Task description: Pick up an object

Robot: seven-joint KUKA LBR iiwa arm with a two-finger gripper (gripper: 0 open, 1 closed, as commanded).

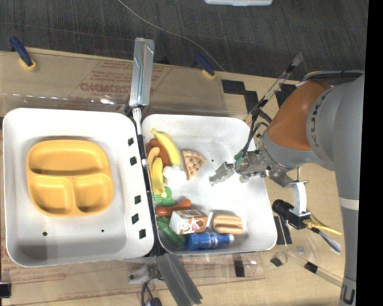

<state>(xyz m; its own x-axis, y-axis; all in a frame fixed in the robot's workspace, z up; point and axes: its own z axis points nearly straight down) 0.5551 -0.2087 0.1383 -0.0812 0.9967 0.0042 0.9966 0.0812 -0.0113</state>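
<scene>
Grey and orange, the arm (pixel 319 123) reaches from the right over the right bin (pixel 255 134), its bulk hiding part of that bin's right rim. The gripper (pixel 221 174) hangs low above bare white floor near the bin's middle; its fingers are small and blurred, nothing can be seen between them, and whether they are spread or closed cannot be told.

Toy food crowds the bin's left and near sides, pieces overlapping so that several are partly hidden. A waffle wedge (pixel 192 162) lies just left of the gripper, apart from it. Two bananas (pixel 161 155) rest against the left wall, a hot dog (pixel 228 223) and a blue bottle (pixel 208 240) lie along the near wall beside a small carton (pixel 190 222).

A yellow divided tray (pixel 69 177) sits in the left bin (pixel 28 126).
</scene>
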